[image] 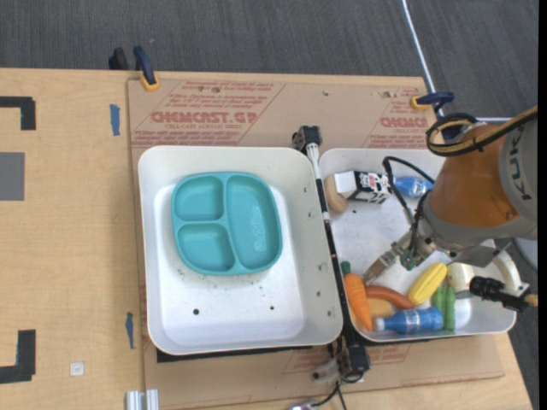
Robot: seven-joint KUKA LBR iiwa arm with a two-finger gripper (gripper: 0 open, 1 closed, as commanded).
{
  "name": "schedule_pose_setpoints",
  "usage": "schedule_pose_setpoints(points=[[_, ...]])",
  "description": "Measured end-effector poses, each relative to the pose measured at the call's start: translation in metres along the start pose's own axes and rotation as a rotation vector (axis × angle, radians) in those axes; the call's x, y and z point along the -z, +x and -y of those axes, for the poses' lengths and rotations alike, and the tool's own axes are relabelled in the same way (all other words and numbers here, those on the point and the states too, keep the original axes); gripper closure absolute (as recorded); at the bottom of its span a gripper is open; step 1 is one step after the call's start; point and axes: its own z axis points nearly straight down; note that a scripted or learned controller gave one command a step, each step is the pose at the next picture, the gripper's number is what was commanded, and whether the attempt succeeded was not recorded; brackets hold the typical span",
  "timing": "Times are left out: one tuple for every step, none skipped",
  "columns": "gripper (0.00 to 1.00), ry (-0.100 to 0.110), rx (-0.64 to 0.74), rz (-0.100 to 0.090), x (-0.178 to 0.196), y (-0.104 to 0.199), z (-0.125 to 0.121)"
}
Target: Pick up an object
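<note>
Reaching in over the right bin (376,229), the gripper (395,260) hangs low with its metal fingers (382,267) parted a little, nothing between them. Just below lie smooth plastic toys: a carrot (356,301), a red chili (389,295), a bumpy yellow corn cob (428,282) and a blue bottle (414,321) (all crowded along the near wall). A small black-and-white carton (362,184) rests near the far wall. The left bin (162,229) holds a glossy teal divided plate (228,223).
</note>
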Motion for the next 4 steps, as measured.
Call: schedule_pose_setpoints(points=[[0.00, -0.001, -0.243, -0.001, 0.000, 0.001, 0.013], [0.00, -0.001, -0.271, 0.001, 0.000, -0.024, -0.042], [0.00, 0.027, -0.216, -0.020, -0.003, -0.090, -0.106], [0.00, 0.003, -0.212, -0.002, 0.000, -0.004, 0.013]])
